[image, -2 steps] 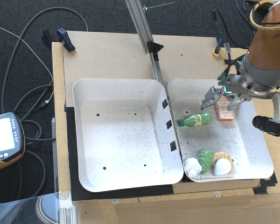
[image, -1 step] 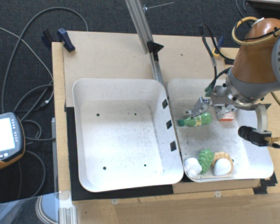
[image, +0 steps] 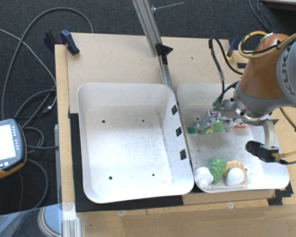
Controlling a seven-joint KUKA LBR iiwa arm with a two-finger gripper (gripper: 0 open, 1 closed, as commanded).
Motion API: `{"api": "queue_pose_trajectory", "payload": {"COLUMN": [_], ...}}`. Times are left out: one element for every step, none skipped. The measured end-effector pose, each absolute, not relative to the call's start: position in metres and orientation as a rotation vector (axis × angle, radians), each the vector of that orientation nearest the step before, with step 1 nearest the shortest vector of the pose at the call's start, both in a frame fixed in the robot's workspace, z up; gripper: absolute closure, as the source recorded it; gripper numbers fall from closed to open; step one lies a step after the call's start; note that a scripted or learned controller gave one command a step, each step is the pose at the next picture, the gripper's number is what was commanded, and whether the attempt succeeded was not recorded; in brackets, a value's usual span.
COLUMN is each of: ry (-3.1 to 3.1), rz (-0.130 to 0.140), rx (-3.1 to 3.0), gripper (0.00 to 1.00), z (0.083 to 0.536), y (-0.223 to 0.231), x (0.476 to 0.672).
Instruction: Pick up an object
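Right bin (image: 197,95): gripper (image: 213,122) touching green object (image: 207,128)

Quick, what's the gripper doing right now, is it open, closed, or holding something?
Gripper: low over the right bin, right at a small green object; whether it is open, closed or gripping cannot be told.

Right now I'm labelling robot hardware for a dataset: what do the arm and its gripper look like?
The arm is bulky and rounded, grey with a broad orange band above the wrist and dark lettering on its side. Yellow and black cables loop at its top. The gripper is small, silvery metal.
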State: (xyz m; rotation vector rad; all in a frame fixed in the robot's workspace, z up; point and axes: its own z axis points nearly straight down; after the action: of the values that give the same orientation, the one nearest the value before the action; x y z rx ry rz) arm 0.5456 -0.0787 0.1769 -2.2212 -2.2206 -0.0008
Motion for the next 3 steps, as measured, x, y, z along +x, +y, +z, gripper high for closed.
{"api": "queue_pose_trajectory", "payload": {"ry": [-2.215, -2.221, -2.227], "rz": [0.006, -0.003, -0.007], "rx": [-2.217, -2.220, -2.222], "gripper": [0.00, 1.00, 1.00], "z": [0.128, 0.142, 0.199], "y": [-0.080, -0.079, -0.074], "x": [0.535, 0.537, 0.531]}}
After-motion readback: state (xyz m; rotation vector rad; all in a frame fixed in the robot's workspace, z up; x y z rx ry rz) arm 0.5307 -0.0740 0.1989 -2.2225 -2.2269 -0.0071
